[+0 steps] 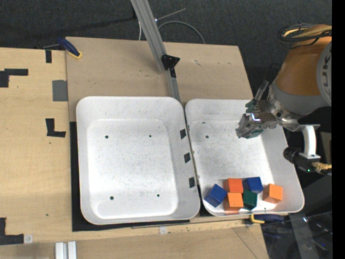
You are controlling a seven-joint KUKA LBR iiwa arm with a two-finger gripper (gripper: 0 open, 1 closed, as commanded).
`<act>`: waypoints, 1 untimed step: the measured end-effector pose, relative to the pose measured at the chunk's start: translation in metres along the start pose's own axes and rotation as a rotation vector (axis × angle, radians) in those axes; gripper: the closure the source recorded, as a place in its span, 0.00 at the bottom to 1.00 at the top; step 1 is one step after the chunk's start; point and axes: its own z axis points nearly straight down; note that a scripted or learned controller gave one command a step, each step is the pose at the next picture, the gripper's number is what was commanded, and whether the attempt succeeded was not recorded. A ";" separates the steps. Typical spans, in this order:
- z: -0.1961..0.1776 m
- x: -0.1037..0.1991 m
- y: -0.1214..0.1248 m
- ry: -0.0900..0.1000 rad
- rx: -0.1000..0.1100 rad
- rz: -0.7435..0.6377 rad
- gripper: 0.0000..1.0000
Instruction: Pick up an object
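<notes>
From the camera above the bench, two shallow white bins sat side by side on the wooden top. The left bin (pixel 132 158) held nothing that could be made out. The right bin (pixel 226 144) held all the blocks, bunched along its near edge: a blue block (pixel 215 194) at the left of the cluster, an orange block (pixel 235 185) just beside it, a second orange block (pixel 234 200) touching that one from the near side, a smaller blue block (pixel 253 184), a green block (pixel 249 199) beneath it, and a third orange block (pixel 274 192) set slightly apart at the right.

The arm (pixel 302 80) reached in from the right, and its gripper (pixel 249 126) hung over the far right part of the right bin, well apart from the cluster. Nothing showed between the fingers, and whether they stood open or closed could not be told at this slant.

By my reading, the task was in its approach step, with no block yet taken. The next move called for carrying the gripper toward the near edge and lowering it over one block. The lone orange block at the right looked the easiest, since its neighbours left room for the fingers; the packed ones risked a blocked or glancing close.
</notes>
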 end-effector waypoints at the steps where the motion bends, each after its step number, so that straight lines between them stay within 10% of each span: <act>1: 0.011 0.059 0.007 0.002 0.005 -0.005 1.00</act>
